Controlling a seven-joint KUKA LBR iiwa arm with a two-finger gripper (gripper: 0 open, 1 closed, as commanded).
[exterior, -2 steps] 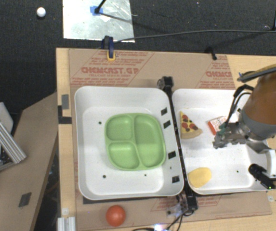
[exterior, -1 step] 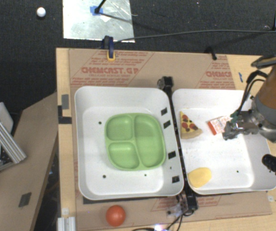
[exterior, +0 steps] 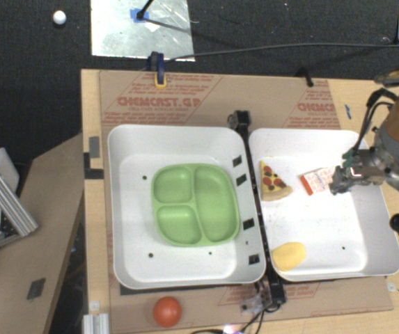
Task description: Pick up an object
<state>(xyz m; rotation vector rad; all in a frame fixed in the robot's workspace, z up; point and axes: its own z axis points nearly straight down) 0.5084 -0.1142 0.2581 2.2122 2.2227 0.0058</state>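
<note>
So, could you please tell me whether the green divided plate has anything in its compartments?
Empty: the green divided plate in the left white bin shows only bare green compartments.

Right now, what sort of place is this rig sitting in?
Most likely a robotics lab test bench, not a kitchen: two white bins clamped on protective cardboard, toy food like the pizza slice and green divided plate, and the arm's gripper reaching in.

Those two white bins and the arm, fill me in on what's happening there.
The grey robot arm reaches in from the right, its gripper low over the right white bin, right beside a small red-and-white packet. Whether it holds the packet cannot be told. A toy pizza slice and a yellow lemon-shaped object also lie in that bin. The left white bin holds a green divided plastic plate.
</note>
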